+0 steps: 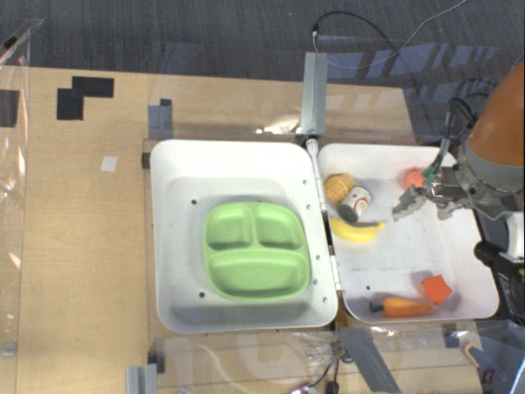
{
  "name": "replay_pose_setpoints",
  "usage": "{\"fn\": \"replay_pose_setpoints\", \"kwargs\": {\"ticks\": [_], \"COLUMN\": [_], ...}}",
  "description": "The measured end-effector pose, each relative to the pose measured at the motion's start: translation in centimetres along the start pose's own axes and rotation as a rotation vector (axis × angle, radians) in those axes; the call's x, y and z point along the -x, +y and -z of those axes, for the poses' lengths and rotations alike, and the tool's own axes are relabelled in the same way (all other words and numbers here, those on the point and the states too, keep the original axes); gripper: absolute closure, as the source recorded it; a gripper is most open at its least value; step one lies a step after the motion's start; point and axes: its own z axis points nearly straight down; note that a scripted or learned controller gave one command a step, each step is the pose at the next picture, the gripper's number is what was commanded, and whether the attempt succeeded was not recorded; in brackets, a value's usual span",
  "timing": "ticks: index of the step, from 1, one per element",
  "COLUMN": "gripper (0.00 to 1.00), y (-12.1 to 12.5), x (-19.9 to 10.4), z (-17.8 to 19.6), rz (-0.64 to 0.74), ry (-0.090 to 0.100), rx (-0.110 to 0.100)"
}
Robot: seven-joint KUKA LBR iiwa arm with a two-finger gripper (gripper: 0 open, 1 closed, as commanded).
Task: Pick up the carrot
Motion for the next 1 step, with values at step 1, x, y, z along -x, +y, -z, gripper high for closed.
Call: {"fn": "replay_pose_setpoints", "kwargs": {"ticks": [1], "gripper": [0.0], "y": [3.83], "x": [6.16], "z": [10.27], "rz": [0.412], "ry": [-0.004], "rx": [0.004]}}
